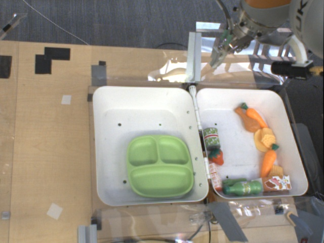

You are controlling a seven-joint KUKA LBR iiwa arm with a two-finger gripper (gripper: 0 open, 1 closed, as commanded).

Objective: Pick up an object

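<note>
Several small plastic toy foods (255,151), judged light, rigid and slippery, are seen in the right white bin (230,110); the gripper (221,51), at twelve o'clock, appears spread and empty. The orange carrot (268,161) could be taken mid-body.

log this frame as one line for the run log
arm: raised above far edge of right bin | gripper: holds nothing | left bin: green tray | right bin: carrots, green bottle, can | pick: not done
</note>
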